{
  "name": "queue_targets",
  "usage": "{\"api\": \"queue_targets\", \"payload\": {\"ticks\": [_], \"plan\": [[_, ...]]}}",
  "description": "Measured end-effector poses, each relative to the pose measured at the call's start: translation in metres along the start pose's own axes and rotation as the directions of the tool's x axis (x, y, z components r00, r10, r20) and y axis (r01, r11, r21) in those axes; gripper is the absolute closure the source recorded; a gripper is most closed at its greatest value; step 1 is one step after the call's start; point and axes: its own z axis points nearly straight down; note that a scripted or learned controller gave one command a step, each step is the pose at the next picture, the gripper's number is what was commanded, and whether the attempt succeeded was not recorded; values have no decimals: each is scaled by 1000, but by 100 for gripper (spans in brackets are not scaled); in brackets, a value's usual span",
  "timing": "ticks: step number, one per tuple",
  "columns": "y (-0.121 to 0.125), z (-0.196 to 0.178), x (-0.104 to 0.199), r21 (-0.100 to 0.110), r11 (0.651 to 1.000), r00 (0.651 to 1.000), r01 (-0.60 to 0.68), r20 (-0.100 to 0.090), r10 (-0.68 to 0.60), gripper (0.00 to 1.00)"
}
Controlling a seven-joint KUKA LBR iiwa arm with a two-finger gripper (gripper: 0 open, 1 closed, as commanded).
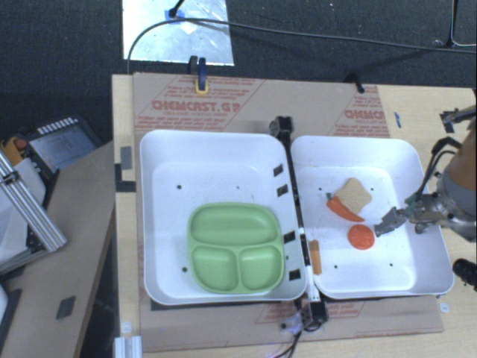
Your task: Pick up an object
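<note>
At three o'clock of the tomato point(361, 237), the gripper point(389, 222) is hovering, grip state unclear; closing off-centre risks rolling it away.

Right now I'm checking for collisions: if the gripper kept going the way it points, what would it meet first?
Probably the red tomato, just left of the gripper in the right bin; height above it is unclear.
</note>
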Motion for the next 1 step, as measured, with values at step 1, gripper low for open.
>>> {"api": "queue_targets", "payload": {"ticks": [1], "plan": [[3,-5,0,-10,1000,1000,3,3,-3,0]]}}
